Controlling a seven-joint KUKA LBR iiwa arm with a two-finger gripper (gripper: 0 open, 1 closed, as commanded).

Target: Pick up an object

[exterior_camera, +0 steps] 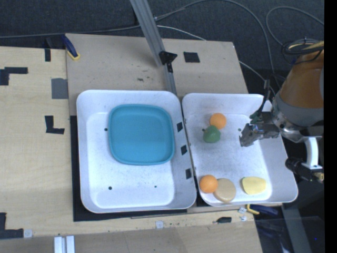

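Dark carpeted floor (221, 25) with black cables surrounds a pale wooden tabletop (31, 120) marked with patches of black tape, seen from above at a slant. 2 shallow white bins stand side by side on the tabletop's right half, their inner walls touching.

Left bin (95, 194): 1 blue square plate (141, 134) with rounded corners lies flat toward the bin's rear, near the centre. A grey metal bar (150, 28) crosses the view diagonally above the rear edge of this bin, ending at a black clamp (167, 58).

Right bin (231, 152): 5 small objects in 2 groups. Near the rear left, an orange ball (218, 120) touches a green round object (211, 135) lying just in front of it. Along the front edge, from left to right, an orange fruit (208, 183) sits at the front left corner, touching a beige round object (226, 190); a yellow lemon-like object (254, 185) lies just beside these, apart from them, toward the front right corner.

Gripper (248, 137): it hangs over the right bin's middle, toward the right wall, well apart from the front group and near, but not touching, the orange ball and green object. Whether the jaws are released or clenched cannot be told from this angle; nothing is visible between them. The grey arm with its orange band (301, 83) enters from the right edge.
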